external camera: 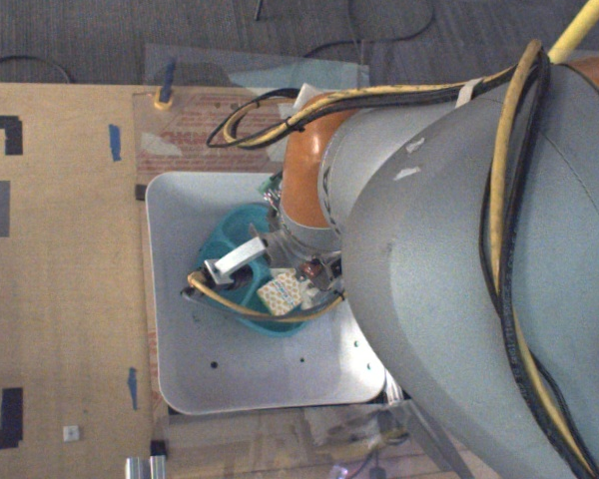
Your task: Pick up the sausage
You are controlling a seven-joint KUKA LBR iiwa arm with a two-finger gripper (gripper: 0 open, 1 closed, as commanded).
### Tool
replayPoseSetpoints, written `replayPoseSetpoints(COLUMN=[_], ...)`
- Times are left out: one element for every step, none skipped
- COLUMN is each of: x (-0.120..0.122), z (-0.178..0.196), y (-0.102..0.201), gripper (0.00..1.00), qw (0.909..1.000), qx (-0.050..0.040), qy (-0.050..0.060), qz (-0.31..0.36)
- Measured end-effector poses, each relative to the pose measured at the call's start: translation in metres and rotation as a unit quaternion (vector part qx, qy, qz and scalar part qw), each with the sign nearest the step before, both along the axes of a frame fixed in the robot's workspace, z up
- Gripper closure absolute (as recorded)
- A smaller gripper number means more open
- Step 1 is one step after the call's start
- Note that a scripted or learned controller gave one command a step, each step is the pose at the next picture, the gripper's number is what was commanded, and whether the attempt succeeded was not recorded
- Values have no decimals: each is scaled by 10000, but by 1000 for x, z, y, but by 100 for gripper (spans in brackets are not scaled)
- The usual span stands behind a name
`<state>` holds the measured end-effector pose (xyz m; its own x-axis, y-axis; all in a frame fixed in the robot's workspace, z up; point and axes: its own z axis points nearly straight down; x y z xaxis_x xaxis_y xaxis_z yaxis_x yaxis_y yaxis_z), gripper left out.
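Note:
My gripper [288, 265] reaches down into the white bin [205, 367], right over a teal bowl-shaped thing [228, 234] near the bin's middle. A pale beige waffle-patterned piece [279, 293] lies at the bowl's near edge, just beside the gripper. The grey arm with its orange band [301, 173] covers the bin's right side and hides whatever lies under it. The wrist blocks my view of the space below the gripper.
A brown cardboard-coloured bench top [60, 267] with black corner marks and bits of blue tape spreads to the left of the bin. The bin's front floor [260, 367] is bare white. Dark cables lie on the grey floor at the top.

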<state>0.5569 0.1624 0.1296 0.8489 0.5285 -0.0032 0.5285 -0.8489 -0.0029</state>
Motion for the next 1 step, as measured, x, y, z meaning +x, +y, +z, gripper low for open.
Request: replayPoseSetpoints(x=[2], z=[84], y=[64], gripper=[100], qw=[9873], qx=[0], qy=[-15], qz=[1589])
